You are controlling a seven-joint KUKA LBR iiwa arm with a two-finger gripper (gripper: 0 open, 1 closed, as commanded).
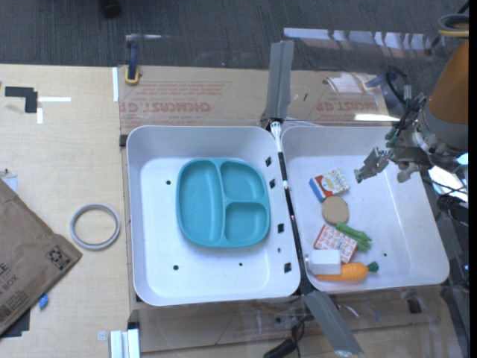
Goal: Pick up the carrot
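Against the front wall of the right-hand shallow white bin (417, 222), the small orange toy carrot with a green tip (349, 271) is seen lying flat, long axis roughly parallel to that wall, green end pointing away from the left bin. A white block (325, 260) is touching it on the side toward the bin's centre; a red-and-white packet (335, 240) and a green pod (353, 234) are just beyond. The two-finger gripper (378, 163) is held above the bin's far half, nothing between the fingers; open or shut cannot be told. Carrot is well apart from it, toward the front wall. Approach room is judged tight: wall one side, block the other. Bin floor is smooth plastic.
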